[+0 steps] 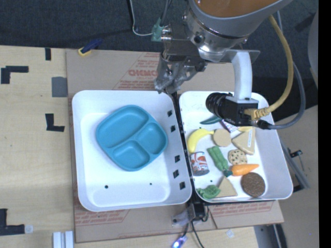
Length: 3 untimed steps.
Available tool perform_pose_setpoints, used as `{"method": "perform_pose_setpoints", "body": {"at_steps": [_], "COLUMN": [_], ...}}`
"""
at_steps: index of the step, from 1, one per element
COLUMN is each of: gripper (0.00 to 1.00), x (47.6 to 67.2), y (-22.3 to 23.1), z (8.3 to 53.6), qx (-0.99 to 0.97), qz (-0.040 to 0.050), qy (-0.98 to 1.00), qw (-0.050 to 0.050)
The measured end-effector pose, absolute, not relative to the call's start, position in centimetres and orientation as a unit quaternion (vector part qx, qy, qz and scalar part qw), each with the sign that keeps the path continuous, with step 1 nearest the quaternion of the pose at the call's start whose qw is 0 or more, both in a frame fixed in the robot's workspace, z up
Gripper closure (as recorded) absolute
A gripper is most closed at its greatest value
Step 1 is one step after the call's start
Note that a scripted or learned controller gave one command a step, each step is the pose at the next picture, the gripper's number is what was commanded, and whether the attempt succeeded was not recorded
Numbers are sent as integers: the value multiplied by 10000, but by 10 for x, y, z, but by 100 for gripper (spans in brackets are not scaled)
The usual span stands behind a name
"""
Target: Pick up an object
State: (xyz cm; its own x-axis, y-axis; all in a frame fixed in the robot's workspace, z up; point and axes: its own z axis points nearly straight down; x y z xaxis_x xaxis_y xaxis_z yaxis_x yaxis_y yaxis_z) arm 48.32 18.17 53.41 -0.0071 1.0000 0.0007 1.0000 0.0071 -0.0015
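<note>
Overhead, gripper (166,84) hovered at bins' far edge; fingers' state impossible to tell. Toy food, including banana (198,137) and carrot (244,168), lay in right bin (276,187); blue tray (131,137) in left bin (85,187).

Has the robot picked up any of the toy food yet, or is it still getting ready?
Nothing looks picked up yet. The gripper hangs over the far edge where the two bins meet, with no toy between its fingers. The banana, carrot and round brown cookie all lie in the right bin. The blue tray sits in the left bin. Reaching down and grabbing something is left.
</note>
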Motion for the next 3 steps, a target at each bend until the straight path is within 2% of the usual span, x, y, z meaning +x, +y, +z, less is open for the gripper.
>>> {"method": "perform_pose_setpoints", "body": {"at_steps": [1,2,3], "gripper": [100,100,100], "x": [483,484,486], "y": [237,233,233], "z": [534,534,365], "qx": [-7044,-7065,-7068], "qz": [4,6,91], "qy": [-7098,-7077,-7073], "qw": [8,4,31]}}
